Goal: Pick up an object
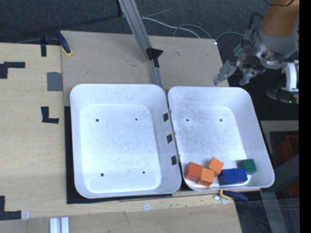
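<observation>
i see my gripper (232, 73) spread with nothing in it, above the right bin's (252, 106) far edge; the orange blocks (204, 171) lie at its six o'clock, well apart, against the near wall.

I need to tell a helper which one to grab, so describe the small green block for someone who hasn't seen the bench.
Find the right-hand shallow white bin. Along its near edge sits a cluster of blocks; the small green block is rightmost, behind the larger blue block, and the only green one.
</observation>
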Motion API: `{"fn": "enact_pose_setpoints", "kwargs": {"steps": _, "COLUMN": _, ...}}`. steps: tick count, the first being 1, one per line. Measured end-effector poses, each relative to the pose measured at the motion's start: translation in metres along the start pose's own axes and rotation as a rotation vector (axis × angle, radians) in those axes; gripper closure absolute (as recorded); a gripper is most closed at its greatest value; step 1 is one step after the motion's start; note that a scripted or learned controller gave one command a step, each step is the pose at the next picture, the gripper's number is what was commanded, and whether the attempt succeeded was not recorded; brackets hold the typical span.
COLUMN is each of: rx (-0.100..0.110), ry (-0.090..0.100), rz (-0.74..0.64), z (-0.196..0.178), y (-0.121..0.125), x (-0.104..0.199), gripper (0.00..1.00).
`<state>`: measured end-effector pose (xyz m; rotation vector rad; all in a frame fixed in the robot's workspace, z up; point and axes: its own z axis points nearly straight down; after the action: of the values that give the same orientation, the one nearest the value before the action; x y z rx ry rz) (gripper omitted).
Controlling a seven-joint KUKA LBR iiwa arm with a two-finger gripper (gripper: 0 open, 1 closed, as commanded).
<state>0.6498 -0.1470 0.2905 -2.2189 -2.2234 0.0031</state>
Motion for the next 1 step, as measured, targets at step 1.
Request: {"fn": "enact_pose_setpoints", "kwargs": {"steps": 1, "rx": -0.003, "ry": 0.003, "rz": -0.005, "z": -0.0267, "y": -0.0135, "x": 0.0569, "gripper": 0.00}}
